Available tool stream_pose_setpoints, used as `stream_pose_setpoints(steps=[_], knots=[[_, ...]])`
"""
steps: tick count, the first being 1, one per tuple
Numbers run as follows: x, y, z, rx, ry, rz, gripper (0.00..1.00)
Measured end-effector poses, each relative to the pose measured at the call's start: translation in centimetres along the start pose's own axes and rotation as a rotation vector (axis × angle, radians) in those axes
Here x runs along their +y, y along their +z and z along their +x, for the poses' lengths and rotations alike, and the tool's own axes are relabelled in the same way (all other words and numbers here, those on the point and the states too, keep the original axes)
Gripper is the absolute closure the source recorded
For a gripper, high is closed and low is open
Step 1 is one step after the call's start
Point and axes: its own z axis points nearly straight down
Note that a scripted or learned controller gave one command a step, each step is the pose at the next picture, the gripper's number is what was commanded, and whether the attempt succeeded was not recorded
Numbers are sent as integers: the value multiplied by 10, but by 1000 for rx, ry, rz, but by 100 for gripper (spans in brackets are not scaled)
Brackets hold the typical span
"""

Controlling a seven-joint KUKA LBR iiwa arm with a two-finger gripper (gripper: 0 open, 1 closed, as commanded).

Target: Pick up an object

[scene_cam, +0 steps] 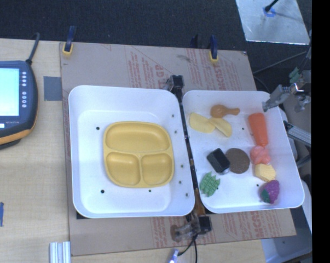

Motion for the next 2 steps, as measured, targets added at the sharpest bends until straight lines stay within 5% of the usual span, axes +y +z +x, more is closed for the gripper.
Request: stream_pose_setpoints(steps=[1, 2], knots=[[20, 191, -7, 0, -2, 1, 0], [30, 190, 35, 1, -2, 2, 0]])
